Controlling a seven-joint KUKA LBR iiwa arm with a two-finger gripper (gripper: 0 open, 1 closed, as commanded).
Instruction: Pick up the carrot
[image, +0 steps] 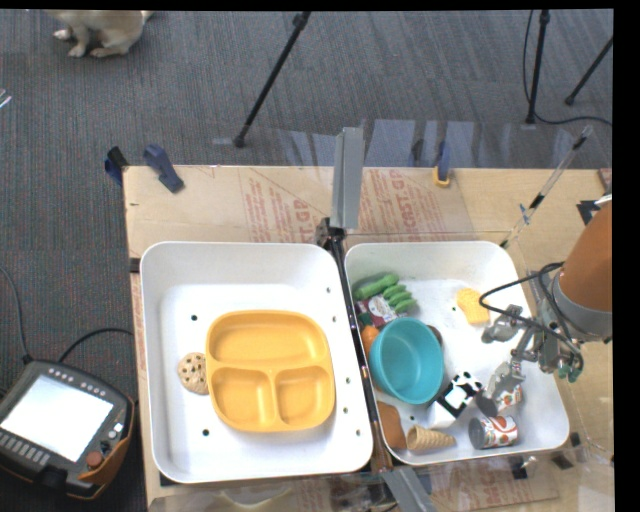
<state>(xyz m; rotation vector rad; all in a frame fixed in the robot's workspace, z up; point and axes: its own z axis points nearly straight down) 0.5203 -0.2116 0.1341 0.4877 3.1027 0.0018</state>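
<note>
The carrot (369, 339) seems to be the small orange piece at the left edge of the right bin (440, 258), mostly hidden behind the rim of a teal bowl (407, 360). My gripper (506, 388) hangs low over the right bin's front right corner, well to the right of the carrot with the bowl between them. It sits just above a red and white can (495, 431) and beside a black and white toy (459, 394). Nothing is visibly held.
Green pea pods (386, 292) and a yellow piece (472, 305) lie at the back of the right bin. A waffle cone (429, 438) and a brown piece (392, 428) lie at its front. The left bin (170, 300) holds a yellow divided plate (270, 380) and a cookie (192, 372).
</note>
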